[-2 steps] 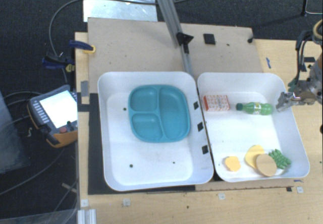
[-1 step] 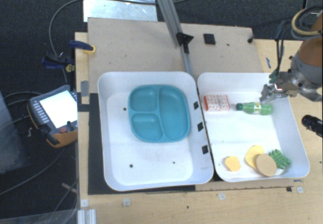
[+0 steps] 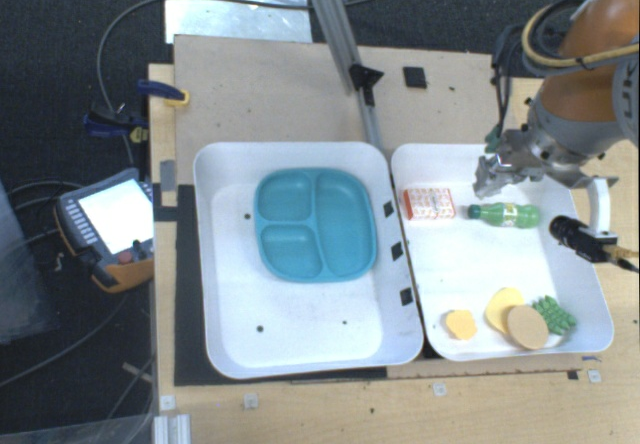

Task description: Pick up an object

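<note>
Arm [image 3: 590, 62] hangs over the right bin [image 3: 470, 262], gripper [image 3: 492, 172] just above the bottle [image 3: 506, 215]; nothing is visibly held. That round bottle could roll off, nudging the box [image 3: 428, 203].

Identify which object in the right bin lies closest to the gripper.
The green bottle, lying on its side just below the gripper. The red-and-white box sits farther left; the yellow pieces lie by the near edge.
</note>
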Available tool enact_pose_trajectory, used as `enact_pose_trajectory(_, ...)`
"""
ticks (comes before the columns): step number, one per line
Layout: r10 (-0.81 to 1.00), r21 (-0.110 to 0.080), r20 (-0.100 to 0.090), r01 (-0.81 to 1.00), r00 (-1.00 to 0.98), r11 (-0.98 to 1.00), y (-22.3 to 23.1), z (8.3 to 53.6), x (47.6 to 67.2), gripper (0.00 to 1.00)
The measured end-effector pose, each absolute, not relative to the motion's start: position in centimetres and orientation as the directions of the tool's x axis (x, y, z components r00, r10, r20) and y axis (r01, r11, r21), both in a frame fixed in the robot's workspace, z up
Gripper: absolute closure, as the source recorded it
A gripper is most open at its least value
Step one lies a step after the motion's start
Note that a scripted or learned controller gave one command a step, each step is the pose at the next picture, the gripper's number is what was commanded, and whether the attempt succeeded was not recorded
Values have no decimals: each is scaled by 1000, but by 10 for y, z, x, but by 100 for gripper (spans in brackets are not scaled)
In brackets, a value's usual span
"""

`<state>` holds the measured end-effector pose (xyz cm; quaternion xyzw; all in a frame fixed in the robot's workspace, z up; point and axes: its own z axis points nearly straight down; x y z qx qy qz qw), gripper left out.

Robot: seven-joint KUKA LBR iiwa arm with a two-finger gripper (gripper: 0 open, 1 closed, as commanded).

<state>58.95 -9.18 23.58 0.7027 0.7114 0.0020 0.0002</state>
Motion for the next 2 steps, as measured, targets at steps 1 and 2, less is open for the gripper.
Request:
enact_pose_trajectory(1,1000,3,2,1000,-12,12,-30,233,606,100)
enact_pose_trajectory(2,1000,2,3,1000,-12,12,27,240,608,100)
